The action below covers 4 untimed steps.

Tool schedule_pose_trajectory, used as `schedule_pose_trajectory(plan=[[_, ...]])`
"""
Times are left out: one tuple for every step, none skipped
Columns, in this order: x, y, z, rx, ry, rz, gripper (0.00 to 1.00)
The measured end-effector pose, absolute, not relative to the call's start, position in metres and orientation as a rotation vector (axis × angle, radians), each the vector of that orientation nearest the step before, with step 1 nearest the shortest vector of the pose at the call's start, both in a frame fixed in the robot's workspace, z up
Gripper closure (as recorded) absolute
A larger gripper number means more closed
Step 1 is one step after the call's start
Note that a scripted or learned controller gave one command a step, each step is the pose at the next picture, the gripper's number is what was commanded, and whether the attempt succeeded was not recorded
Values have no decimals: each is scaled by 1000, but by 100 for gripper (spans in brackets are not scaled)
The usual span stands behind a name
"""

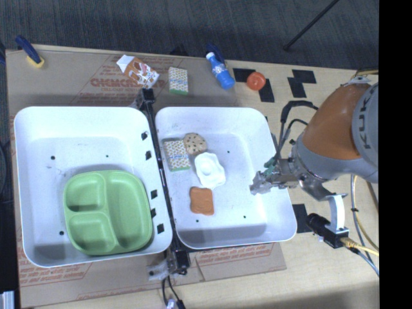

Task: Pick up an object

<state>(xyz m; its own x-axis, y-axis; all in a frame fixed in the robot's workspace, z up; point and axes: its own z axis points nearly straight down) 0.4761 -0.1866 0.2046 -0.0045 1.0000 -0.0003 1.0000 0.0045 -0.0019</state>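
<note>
The right bin (257,124) holds several small items: an orange block (202,201), a white lumpy object (209,169), a brown cookie-like piece (194,143) and a green-and-white packet (176,155). My gripper (262,183) hangs at the bin's right side, to the right of these items and apart from them. Nothing shows between its fingers. The orange-banded arm (338,131) reaches in from the right.
The left bin (38,124) carries a green divided tray (106,211). Behind the bins on the bench lie a blue bottle (220,71), an orange ball (256,80), a small packet (177,80) and a snack wrapper (137,71).
</note>
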Motion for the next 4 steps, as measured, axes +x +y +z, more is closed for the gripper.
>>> schedule_pose_trajectory(plan=[[477, -182, 218, -2216, -2227, -1, 100], [477, -171, 227, -2215, -2228, -1, 100], [527, -168, 239, -2215, -2227, 0, 100], [483, -123, 236, -2211, -2228, 3, 100]])
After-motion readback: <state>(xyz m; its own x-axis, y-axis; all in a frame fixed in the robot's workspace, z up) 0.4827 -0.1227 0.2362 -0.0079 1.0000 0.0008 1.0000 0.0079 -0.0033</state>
